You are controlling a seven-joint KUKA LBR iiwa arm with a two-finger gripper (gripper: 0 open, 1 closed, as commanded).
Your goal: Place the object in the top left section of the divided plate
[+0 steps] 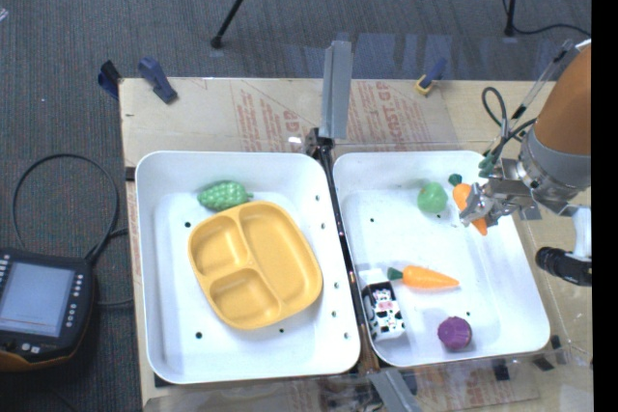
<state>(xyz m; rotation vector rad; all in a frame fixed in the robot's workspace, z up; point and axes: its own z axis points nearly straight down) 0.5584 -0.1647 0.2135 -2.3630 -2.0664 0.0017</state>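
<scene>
An orange object [465, 198], partly hidden and too obscured to be identified, is seen at the gripper [476, 217] over the upper right part of the right bin [502, 304]; whether it is clamped between the fingers or merely lies beside them cannot be told, and the width of the opening cannot be judged. The yellow divided plate [256, 263] is set at a slant in the left bin [164, 323], its three sections bare, with a green bumpy item [223, 196] lying just beside its upper edge. In the right bin, a green ball [433, 199] is found just left of the gripper, a toy carrot [427, 279] is laid near the middle, a purple item [455, 333] rests near the lower edge, and a small cow-printed carton [385, 312] stands at the lower left corner.
</scene>
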